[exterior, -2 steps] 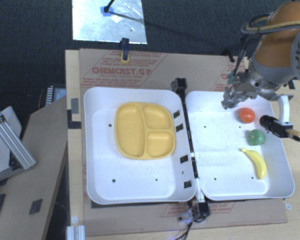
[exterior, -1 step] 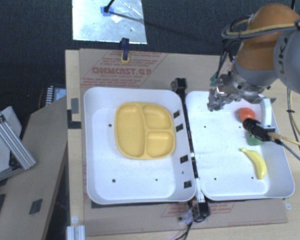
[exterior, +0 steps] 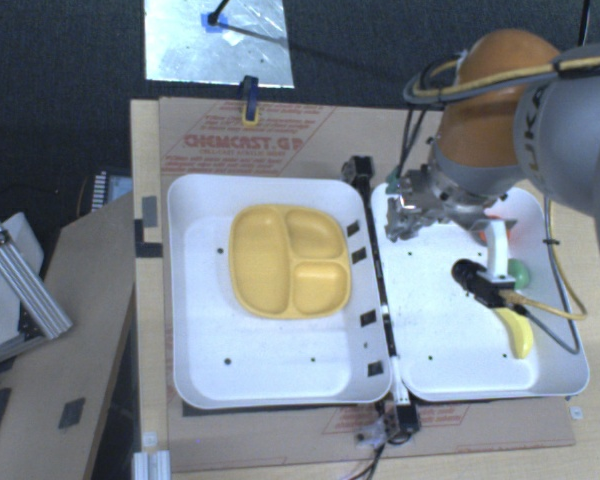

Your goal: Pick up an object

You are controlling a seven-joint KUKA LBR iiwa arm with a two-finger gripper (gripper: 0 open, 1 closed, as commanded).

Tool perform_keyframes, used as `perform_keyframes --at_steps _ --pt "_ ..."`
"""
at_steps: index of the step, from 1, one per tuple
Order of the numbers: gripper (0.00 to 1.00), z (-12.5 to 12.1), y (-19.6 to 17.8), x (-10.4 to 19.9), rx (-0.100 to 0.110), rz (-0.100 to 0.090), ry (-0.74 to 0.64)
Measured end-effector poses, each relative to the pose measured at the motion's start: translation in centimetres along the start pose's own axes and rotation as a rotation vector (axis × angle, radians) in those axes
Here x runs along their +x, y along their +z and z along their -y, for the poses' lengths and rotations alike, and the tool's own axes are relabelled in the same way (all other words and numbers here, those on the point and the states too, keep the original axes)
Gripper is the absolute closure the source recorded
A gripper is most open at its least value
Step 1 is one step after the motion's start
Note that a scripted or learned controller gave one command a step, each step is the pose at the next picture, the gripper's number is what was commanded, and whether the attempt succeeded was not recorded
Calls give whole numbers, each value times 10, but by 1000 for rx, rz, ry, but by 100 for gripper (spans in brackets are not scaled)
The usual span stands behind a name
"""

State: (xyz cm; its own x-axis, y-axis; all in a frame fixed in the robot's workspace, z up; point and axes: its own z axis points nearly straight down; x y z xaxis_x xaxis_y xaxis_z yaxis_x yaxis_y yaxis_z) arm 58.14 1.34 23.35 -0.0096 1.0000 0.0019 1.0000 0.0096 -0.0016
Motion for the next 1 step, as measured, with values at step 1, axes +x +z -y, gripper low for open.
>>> perform_keyframes --at_steps 1 --pt "100 23 -3 54 -1 -1 -1"
